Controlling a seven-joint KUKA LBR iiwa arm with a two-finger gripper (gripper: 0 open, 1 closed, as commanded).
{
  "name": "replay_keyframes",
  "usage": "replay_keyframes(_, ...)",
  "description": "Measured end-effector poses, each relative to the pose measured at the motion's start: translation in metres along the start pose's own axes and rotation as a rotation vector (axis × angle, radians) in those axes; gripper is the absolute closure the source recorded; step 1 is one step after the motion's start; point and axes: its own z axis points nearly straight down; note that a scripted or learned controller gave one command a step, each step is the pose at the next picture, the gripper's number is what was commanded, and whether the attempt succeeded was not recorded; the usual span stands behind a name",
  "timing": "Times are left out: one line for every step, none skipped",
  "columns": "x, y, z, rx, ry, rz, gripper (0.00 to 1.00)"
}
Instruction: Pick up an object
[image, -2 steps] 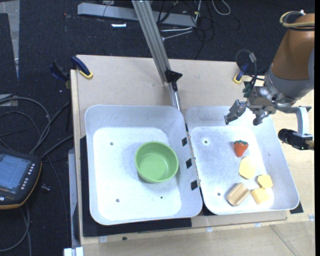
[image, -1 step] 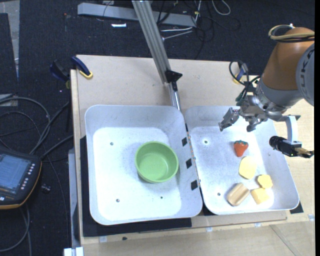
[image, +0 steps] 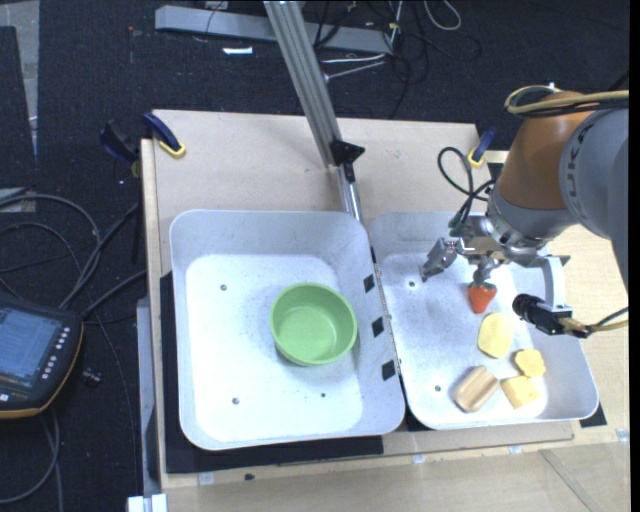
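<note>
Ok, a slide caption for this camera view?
KUKA arm's end effector over the right bin, beside a small orange-red object; green bowl in left bin.

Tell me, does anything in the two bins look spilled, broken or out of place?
Nothing stands out. The green bowl sits upright in the left bin; the small food pieces lie loose in the right bin.

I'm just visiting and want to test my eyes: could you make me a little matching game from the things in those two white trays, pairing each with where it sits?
Things:
1. green bowl
2. small red and green piece
3. tan bread-like piece
4. gripper

Places:
A. near front edge of the right bin
B. middle of the left bin
C. above the right bin's far part
D. right bin, just below the gripper

Pairs: 1-B, 2-D, 3-A, 4-C
</note>
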Motion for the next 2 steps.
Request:
replay_keyframes(0.0,-0.001,0.052,-0.002,0.0,0.0,0.0)
replay_keyframes(0.0,0.0,0.04,-0.005,-0.001,0.001,1.0)
